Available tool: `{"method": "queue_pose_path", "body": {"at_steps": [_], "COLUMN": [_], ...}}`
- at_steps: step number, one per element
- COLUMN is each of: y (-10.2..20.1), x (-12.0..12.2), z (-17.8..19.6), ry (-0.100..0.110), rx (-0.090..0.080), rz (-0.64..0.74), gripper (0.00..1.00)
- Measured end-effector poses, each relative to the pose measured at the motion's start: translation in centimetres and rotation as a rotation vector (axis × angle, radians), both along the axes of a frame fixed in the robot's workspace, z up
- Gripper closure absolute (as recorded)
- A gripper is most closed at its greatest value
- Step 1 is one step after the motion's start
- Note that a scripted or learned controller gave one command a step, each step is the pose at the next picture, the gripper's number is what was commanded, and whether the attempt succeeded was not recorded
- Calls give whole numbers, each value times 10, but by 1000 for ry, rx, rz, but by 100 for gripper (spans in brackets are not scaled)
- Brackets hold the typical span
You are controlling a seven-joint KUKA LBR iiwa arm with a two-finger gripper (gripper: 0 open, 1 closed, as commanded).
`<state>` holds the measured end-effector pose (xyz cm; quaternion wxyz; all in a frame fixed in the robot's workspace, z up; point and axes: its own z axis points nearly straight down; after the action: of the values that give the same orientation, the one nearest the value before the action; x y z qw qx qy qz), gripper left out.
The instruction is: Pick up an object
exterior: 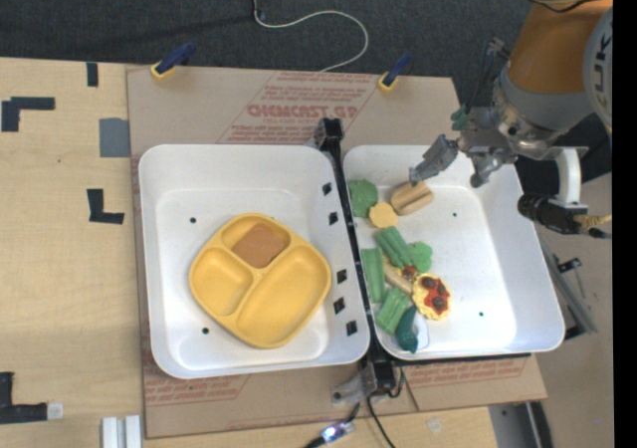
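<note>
While a tan, bread-like roll (pixel 411 199) lies in the upper left part of the right bin (pixel 498 277), nothing is lifted from it: the roll rests on the bin floor, just beside a small yellow round piece (pixel 383 214) and a green leafy piece (pixel 361 193) near the divider between the bins. Below these, a cluster of green toy vegetables (pixel 391 277) runs down the bin's left side, with a yellow piece dotted red (pixel 433 298) against them and a dark teal piece (pixel 408 338) at the bottom. Above the roll, the gripper (pixel 455 164) hangs with its two fingers spread apart and nothing between them, one fingertip (pixel 428 166) close over the roll's upper end. The arm's orange band (pixel 557 33) rises toward the upper right. In the left bin (pixel 169 237) sits a yellow divided tray (pixel 261 282) with a brown patch (pixel 261 245) in one compartment.
</note>
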<state>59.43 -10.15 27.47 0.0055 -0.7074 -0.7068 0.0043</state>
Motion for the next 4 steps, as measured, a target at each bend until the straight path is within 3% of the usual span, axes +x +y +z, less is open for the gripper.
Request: {"method": "queue_pose_path", "body": {"at_steps": [1, 4], "y": [0, 3], "x": [2, -5], "z": [7, -145], "ry": [-13, -6], "rx": [-2, -2], "rz": [3, 2], "gripper": [0, 0]}}
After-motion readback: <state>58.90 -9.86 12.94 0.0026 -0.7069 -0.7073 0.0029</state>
